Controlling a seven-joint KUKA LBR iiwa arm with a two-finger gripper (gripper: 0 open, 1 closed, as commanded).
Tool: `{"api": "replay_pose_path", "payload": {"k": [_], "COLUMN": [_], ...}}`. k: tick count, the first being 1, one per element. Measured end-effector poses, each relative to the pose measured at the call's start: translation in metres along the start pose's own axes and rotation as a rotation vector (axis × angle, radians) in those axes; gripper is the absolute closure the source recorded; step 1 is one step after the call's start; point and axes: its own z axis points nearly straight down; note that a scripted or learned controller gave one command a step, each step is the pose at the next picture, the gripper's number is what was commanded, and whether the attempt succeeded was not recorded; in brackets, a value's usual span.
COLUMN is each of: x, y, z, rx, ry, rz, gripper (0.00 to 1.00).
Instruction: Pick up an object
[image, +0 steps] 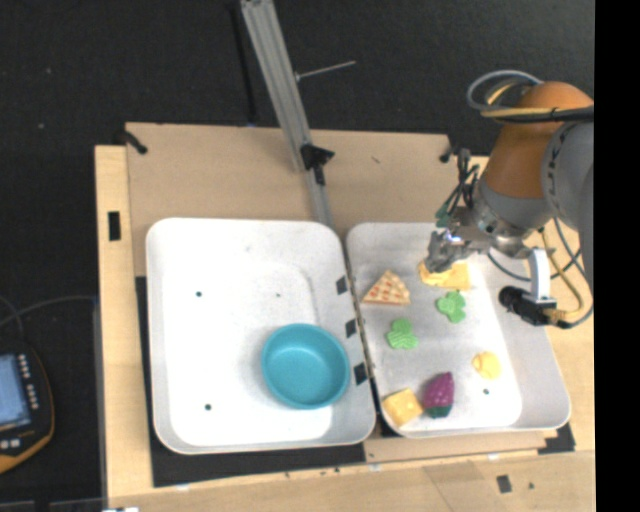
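Note:
My gripper (441, 254) hangs at the far side of the right bin (520, 400), pointing down. Directly under it lies a yellow wedge (450, 274), which the tip touches or nearly touches; part of the wedge is hidden by the gripper. Other toy foods lie in the same bin: a tan triangular slice (386, 290), two green pieces (402, 334) (452, 306), a small yellow piece (486, 364), a purple grape bunch (438, 393) and a yellow block (402, 407).
The left bin (200, 260) holds a blue bowl (305, 365) near its front right corner. A grey metal pole (285, 95) slants over the bench behind the bins. Cables and a black fitting (528, 303) hang by the right bin's right rim.

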Motion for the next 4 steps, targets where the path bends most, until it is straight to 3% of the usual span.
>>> {"api": "replay_pose_path", "payload": {"k": [1,2,4], "x": [-0.002,0.054,0.160], "y": [0.001,-0.016,-0.048], "z": [-0.037,-0.051,-0.042], "rx": [0.003,0.003,0.005], "ry": [0.000,0.003,0.003], "rz": [-0.003,-0.011,-0.010], "gripper": [1.00,1.00,1.00]}}
